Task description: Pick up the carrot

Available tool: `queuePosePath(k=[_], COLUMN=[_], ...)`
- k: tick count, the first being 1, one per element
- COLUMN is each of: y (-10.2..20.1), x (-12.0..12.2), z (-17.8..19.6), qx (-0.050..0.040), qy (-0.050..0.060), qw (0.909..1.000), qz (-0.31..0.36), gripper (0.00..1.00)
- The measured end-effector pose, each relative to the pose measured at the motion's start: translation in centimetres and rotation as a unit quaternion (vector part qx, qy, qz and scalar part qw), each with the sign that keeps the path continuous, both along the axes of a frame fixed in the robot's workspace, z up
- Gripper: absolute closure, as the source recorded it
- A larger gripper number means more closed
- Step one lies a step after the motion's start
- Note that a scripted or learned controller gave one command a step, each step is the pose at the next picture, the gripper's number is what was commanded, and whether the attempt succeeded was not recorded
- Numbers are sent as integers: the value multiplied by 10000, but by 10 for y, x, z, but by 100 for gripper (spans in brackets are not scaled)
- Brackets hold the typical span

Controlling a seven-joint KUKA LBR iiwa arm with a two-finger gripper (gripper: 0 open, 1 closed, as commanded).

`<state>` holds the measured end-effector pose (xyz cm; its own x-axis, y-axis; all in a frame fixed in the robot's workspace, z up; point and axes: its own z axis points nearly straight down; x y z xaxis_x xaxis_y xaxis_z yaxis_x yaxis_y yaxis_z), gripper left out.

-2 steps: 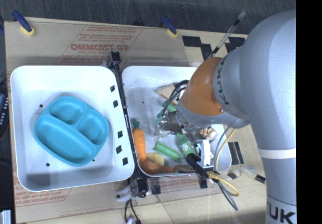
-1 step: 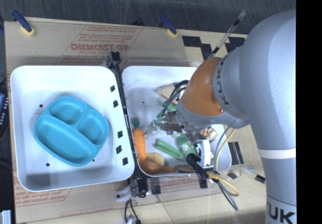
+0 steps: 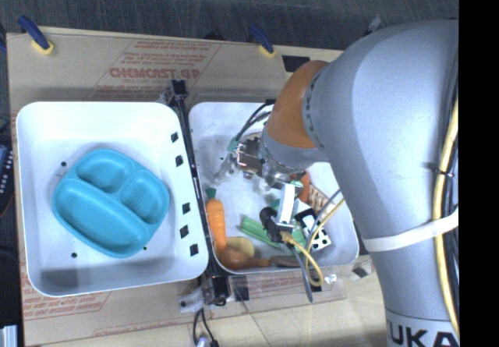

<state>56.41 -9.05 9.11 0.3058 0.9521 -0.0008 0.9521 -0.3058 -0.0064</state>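
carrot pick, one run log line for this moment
arm over right bin | carrot lying by right bin's left wall, not held | blue plate in left bin | task not done

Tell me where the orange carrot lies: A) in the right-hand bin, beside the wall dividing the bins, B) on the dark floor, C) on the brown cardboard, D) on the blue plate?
A: the carrot lies in the right-hand bin, close along its wall nearest the other bin, away from the blue plate.

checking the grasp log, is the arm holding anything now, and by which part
Cannot be told; the long orange carrot lies loose in the right shallow white bin, by its left wall.
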Motion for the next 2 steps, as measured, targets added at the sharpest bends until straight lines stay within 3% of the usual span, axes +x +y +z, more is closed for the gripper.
queuePosePath(k=[1,2], y=[1,-10], x=[0,-88], z=[9,0], qx=[19,24], qy=[24,-7], qw=[10000,9964], qz=[42,845], gripper=[100,100])
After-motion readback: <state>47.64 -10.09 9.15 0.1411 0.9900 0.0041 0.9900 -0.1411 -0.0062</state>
